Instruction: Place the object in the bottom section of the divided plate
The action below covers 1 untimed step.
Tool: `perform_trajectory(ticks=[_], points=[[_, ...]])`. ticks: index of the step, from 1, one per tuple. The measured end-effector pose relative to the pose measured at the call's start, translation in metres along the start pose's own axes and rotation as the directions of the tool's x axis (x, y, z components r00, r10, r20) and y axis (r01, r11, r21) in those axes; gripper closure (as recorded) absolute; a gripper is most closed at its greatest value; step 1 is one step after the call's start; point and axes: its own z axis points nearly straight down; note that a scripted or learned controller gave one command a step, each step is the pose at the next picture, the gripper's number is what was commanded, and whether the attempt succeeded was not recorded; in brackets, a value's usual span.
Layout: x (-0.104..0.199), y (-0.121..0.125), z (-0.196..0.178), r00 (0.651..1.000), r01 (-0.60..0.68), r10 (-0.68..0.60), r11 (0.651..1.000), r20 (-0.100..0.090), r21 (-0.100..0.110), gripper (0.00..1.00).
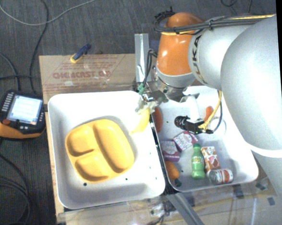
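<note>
A pale yellow object (140,120) hangs under the pincer (145,103), apparently pinched at its top, above the left bin's (57,154) right side. The yellow divided plate (100,149) lies lower left of the pincer. A shallow pinch could drop the object short of the plate. "UKA" reads on the arm (209,52); red lettering on the cardboard (80,74) is illegible.

The surface (59,214) carries two shallow white plastic bins side by side: one (58,139) lies left of the tool (145,104), the other (241,167) to its right (their inner rims touching).
</note>
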Motion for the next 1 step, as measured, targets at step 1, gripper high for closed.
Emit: perform_trajectory(ticks=[1], points=[[0.0290, -0.0389, -0.0427, 0.997, 0.071, -0.071, 0.997, 0.000, 0.001, 1.00]])
